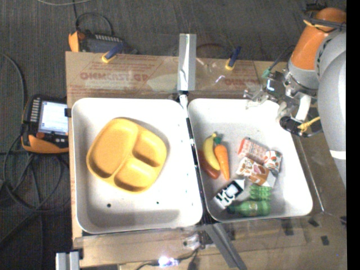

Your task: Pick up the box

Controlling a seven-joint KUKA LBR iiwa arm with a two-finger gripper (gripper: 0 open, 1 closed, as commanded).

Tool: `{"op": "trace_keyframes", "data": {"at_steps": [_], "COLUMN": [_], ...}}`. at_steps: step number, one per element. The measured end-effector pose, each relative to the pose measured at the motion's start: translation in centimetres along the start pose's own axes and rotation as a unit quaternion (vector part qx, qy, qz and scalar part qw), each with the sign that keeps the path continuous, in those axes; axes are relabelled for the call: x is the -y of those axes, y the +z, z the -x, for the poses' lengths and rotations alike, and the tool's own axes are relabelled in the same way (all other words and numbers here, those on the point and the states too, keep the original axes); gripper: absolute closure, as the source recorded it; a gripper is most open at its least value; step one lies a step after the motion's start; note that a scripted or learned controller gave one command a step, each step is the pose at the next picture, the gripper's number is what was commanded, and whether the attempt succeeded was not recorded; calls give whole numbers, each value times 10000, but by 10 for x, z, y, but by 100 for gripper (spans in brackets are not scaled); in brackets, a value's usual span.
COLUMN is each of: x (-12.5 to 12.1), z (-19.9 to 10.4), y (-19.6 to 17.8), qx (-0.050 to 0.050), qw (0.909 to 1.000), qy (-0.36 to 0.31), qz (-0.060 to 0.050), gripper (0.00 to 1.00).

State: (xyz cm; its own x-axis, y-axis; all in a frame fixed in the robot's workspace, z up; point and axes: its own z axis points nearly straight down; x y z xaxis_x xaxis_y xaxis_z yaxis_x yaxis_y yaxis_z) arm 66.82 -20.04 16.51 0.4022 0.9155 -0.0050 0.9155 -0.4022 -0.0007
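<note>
In the right bin [292,207] a colourful red, orange and white snack box [259,161] lies flat, right of centre. A smaller black-and-white box [229,194] lies just below and left of it, tilted. My gripper [275,97] hovers over the bin's far right corner, well above and to the right of both boxes and apart from them. The grey arm with its orange band [314,43] comes in from the right edge.
A banana [210,153] and a carrot [223,159] lie left of the snack box. Green items [254,201] lie near the bin's front. The left bin [90,212] holds a yellow divided tray [128,153]. Cardboard and clamps line the back.
</note>
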Motion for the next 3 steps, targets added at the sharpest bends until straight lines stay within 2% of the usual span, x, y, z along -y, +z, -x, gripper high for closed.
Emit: {"op": "trace_keyframes", "data": {"at_steps": [1,2,3], "x": [51,-6,60], "z": [-13,11,16], "y": [76,36,76], "qx": [-12,-22,-29], "qw": [9995,10000,10000], "qy": [307,71,37], "qz": [36,10,36], "gripper": [0,0,0]}}
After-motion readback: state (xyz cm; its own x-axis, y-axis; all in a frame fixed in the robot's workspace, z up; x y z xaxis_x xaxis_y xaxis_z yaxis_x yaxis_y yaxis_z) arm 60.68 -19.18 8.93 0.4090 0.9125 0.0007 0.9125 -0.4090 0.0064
